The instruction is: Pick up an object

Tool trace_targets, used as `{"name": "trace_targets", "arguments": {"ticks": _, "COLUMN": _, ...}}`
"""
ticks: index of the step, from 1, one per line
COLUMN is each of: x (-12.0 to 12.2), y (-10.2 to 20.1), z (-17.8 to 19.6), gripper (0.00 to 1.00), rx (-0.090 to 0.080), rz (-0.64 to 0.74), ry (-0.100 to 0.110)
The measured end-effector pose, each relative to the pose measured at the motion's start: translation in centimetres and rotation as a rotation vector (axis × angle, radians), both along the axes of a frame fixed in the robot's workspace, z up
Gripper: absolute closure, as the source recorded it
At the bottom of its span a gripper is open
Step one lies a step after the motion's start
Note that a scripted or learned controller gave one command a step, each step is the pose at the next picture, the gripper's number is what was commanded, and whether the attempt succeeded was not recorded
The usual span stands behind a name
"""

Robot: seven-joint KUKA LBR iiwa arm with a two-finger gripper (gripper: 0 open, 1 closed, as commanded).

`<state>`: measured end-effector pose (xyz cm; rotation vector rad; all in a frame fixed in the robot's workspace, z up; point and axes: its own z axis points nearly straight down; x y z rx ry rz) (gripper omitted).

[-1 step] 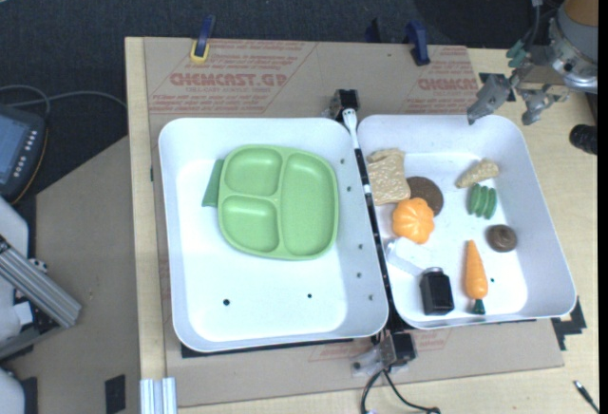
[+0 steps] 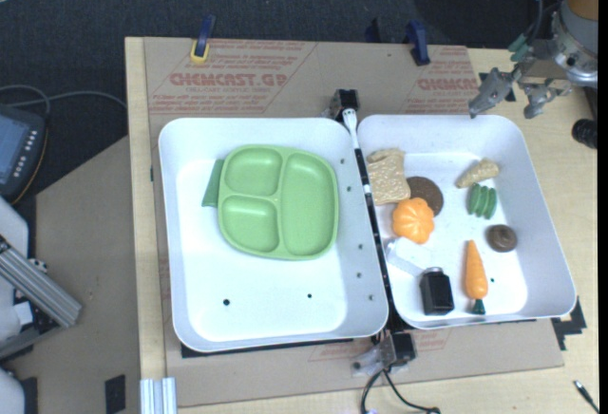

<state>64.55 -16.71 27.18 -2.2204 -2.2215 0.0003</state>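
White bins side by side on the bench; the right bin has all the pickable stuff, the left bin just carries a green tray.

I read this as the approach step, nothing grasped yet. The gripper hangs over the far right corner of the right bin, just past its far rim, above the cardboard. Claw looks spread wide, two fingers splayed apart with nothing between them.

Candidates in the right bin:
- cracker, far left, touching the brown disc
- orange pumpkin, just near of both
- beige piece, nearest to the claw
- green pod, just near of the beige piece
- brown nut, toward the right
- carrot, lying near-far
- black block, near edge

My call: next move needs the claw brought in toward me and left over the bin, then lowered. The beige piece or green pod is the shortest reach, but they sit close together, so a straddle could catch both. The carrot and the nut stand more apart.

Hard to make out: the arm is cut off at the right edge, so I can't read wrist pose. Claw height above the bin is unclear from this slant. A pale, clear-looking scrap lies near the pumpkin; can't tell what it is. The carrot's near tip is dark, maybe a green top.
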Motion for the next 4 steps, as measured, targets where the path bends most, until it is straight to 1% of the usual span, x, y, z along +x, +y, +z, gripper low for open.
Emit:
{"name": "trace_targets", "arguments": {"ticks": 1, "x": -0.1, "y": -0.6, "z": -4.4, "gripper": 0.0, "rx": 0.001, "rz": -0.001, "ry": 0.005}}
{"name": "trace_targets", "arguments": {"ticks": 3, "x": -0.7, "y": -1.0, "z": -17.0, "gripper": 0.0, "rx": 0.002, "rz": 0.0, "ry": 0.006}}
{"name": "trace_targets", "arguments": {"ticks": 4, "x": -0.2, "y": -0.9, "z": -18.0, "gripper": 0.0, "rx": -0.004, "rz": 0.003, "ry": -0.015}}
